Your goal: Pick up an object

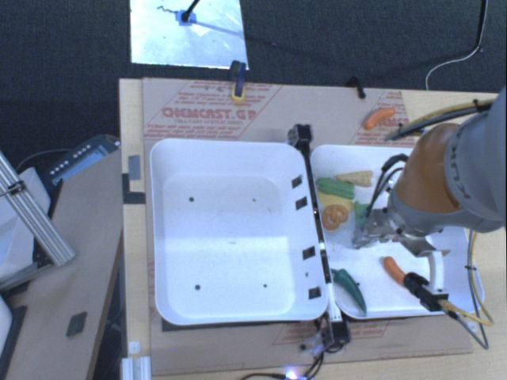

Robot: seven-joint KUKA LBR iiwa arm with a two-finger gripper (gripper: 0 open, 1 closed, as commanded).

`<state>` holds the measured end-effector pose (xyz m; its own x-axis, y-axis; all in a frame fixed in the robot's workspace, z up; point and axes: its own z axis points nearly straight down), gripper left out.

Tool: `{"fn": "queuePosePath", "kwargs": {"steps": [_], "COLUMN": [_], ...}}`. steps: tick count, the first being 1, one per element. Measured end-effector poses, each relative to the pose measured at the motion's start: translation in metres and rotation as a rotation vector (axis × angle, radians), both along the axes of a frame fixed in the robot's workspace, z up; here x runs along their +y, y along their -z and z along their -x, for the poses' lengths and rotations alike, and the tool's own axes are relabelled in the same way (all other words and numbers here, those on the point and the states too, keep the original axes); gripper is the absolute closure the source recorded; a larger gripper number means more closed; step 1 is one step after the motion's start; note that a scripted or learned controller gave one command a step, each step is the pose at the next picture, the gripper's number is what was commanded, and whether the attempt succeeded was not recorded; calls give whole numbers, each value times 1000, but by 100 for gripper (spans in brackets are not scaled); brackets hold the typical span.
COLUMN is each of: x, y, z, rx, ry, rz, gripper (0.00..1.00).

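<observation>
My gripper (366, 236) reaches down into the right bin (379, 152), near its middle. Just left of it lies an orange ring-shaped piece (334, 216), and a small green piece (361, 210) sits right above the gripper. A light green pod (335, 187) and a pale yellow piece (354, 177) lie toward the bin's far side. An orange carrot-like piece (394, 268) rests below and to the right of the gripper. A dark green leaf-shaped piece (349, 288) lies at the near left corner. The arm's body hides the bin's right part.
The left bin (162, 212) stands beside the right one, with a black divider (310, 204) between them. An orange toy (379, 118) lies on the board behind the right bin. A yellow clamp (238, 93) sits at the board's far edge.
</observation>
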<state>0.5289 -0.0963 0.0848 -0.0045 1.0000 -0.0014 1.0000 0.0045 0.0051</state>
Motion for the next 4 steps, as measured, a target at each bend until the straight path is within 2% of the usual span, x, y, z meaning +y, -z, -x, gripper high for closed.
{"fn": "queuePosePath", "kwargs": {"steps": [1,2,3,4], "x": [9,109,160,141], "y": [1,-105,-356,-358], "z": [28,-12,-68,-115], "rx": [7,-7,-15,-1], "ry": [3,-8,-5,4], "rz": [-2,-3,-4,0], "gripper": [100,100,100,100]}}
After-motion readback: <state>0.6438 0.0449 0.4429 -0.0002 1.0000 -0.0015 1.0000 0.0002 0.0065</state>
